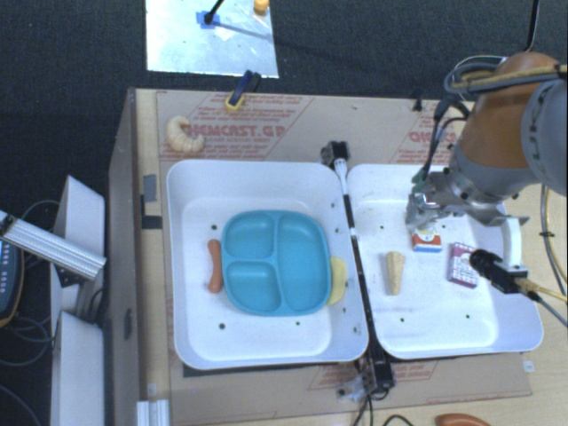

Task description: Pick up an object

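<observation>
the gripper (426,213) hangs low over the right bin (444,340), its metal fingers reaching down just above a small white carton with red and blue print (427,240). whether those fingers are spread or pressed together cannot be told from this slanted view, since the wrist body covers most of them, and nothing can be seen pinched between them. the carton looks like the object being gone for; it lies on the bin floor directly under the fingertips, near the bin's middle and towards the far wall.

to do the pick well, the tool should come straight down with the carton centred between the fingers, closing across its narrower side so it does not skid out. the bin floor is smooth white plastic, so a glancing touch would probably push the carton away. a slow close and a straight lift would be the safest course.

2 other things share this bin: a pale cone (393,272) lying just to the camera's left of the carton, and a purple packet (461,264) on the other side, both apart from the carton and not crowding it.

the left bin (191,327) holds a blue divided plate (273,263), an orange sausage (214,265) beside it and a yellow piece (338,278) tucked at the plate's other edge. both bins rest on a cardboard sheet (284,127), where a pale curled toy (185,134) lies at the far corner. dark carpet surrounds the bench.
</observation>
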`<state>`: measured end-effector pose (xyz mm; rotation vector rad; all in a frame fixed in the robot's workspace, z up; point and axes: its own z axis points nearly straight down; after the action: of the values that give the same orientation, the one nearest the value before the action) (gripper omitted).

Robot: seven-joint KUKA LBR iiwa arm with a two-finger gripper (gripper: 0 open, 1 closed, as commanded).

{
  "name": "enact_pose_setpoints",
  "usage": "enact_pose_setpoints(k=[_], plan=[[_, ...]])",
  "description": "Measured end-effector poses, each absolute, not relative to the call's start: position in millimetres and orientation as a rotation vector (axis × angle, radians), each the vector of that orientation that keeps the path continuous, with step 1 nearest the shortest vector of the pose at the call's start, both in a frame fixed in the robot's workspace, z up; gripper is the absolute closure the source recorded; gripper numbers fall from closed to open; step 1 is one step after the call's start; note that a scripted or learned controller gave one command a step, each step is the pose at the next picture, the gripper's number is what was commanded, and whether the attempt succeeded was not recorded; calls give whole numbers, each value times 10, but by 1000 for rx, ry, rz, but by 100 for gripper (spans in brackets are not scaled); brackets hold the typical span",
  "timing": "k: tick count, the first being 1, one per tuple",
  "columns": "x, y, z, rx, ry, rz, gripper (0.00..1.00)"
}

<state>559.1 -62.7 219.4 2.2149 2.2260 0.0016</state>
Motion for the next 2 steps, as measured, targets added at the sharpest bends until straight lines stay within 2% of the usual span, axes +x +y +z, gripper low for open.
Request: enact_pose_setpoints(k=[1, 2], plan=[[5590, -631, 2193, 2216, 2225, 0, 0], [5808, -1135, 2137, 2217, 2222, 1, 0]])
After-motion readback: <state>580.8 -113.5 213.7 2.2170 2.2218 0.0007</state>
